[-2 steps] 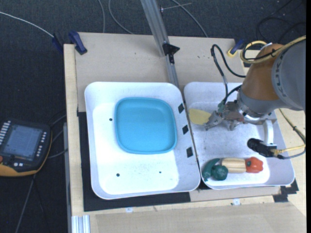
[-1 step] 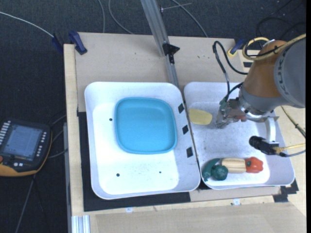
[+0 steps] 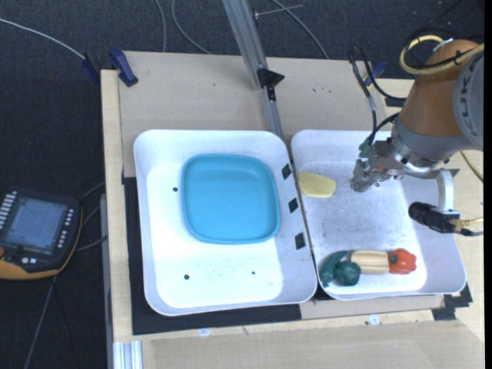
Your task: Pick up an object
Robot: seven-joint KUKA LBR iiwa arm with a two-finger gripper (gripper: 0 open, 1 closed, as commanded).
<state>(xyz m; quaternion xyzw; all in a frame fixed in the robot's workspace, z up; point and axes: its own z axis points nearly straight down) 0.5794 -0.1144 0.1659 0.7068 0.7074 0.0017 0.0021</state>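
Observation:
In the right bin (image 3: 430,283) a pale yellow piece (image 3: 317,184) lies near the left wall. Along the front wall sit a dark green lump (image 3: 340,270), a tan stick-shaped piece (image 3: 370,261) and a red piece (image 3: 402,260), all in a row and touching. My gripper (image 3: 364,178) hangs over the upper middle of the right bin, a little to the right of the yellow piece and apart from it. Nothing shows between its fingers.
The left bin (image 3: 154,229) holds a blue square plate (image 3: 230,198). A metal pole (image 3: 250,29) slants up from between the bins. Cables lie on the dark floor behind the bench, and a handheld pendant (image 3: 34,233) rests at the far left.

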